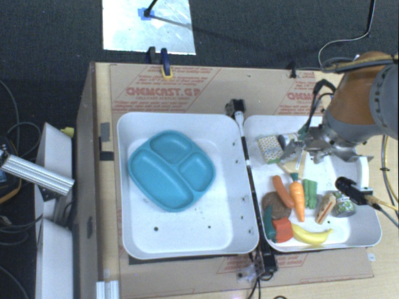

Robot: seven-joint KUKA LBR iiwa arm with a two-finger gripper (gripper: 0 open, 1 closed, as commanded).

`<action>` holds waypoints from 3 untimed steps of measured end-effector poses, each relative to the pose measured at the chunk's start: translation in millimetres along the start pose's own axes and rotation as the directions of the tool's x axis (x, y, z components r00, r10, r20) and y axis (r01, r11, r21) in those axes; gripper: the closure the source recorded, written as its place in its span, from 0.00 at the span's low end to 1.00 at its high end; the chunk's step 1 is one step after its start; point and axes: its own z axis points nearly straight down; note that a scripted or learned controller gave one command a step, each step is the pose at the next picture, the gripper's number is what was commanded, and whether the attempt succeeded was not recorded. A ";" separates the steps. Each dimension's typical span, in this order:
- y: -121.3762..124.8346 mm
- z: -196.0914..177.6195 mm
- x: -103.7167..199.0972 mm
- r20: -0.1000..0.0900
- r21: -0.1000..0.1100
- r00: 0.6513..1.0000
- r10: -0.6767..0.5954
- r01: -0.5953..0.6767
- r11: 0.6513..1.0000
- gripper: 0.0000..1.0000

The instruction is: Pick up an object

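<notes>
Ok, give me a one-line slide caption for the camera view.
KUKA arm's gripper hovers over the right bin of toy food, with a blue divided plate in the left bin.

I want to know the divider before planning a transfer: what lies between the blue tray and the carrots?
In the camera view, between the blue tray and the carrots run the two bins' adjoining white rims.

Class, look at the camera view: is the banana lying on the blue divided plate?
No, the banana lies in the right bin, not on the blue plate.
</notes>
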 end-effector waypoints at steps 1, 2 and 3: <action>-30.2 64.6 16.0 0.000 -0.001 1.000 0.001 -0.001 1.000 0.00; 49.9 66.9 -7.3 -0.007 0.036 1.000 0.006 -0.005 0.999 0.00; 65.3 68.0 -1.9 0.006 0.080 1.000 0.021 -0.022 0.997 0.00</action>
